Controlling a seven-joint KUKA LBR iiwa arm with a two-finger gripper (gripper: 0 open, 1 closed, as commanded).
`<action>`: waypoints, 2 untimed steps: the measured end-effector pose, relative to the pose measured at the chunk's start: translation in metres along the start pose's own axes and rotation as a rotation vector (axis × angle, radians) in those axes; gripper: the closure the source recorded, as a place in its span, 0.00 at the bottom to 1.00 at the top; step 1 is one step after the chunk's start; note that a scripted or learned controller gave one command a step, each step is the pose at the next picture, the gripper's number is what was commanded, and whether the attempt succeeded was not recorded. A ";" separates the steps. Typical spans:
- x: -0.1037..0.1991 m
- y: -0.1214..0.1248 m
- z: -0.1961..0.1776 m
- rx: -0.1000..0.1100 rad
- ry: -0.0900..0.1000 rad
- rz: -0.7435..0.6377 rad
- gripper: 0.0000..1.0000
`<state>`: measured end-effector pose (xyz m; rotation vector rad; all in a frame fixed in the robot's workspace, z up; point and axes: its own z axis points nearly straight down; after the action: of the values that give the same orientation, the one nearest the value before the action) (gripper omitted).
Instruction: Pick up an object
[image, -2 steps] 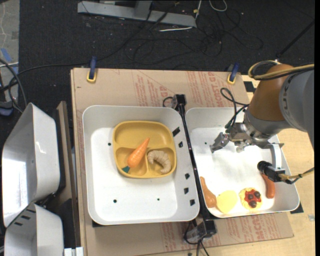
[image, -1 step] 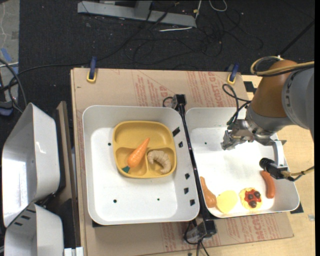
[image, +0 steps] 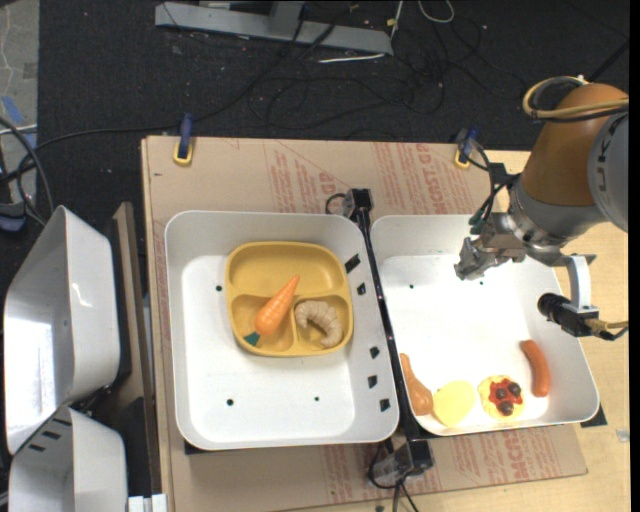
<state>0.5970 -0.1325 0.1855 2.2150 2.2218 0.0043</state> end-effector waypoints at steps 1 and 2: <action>-0.002 -0.003 -0.044 0.000 0.000 0.001 1.00; -0.002 -0.001 -0.098 -0.001 -0.001 0.000 1.00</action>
<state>0.5953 -0.1343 0.2830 2.2139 2.2211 0.0048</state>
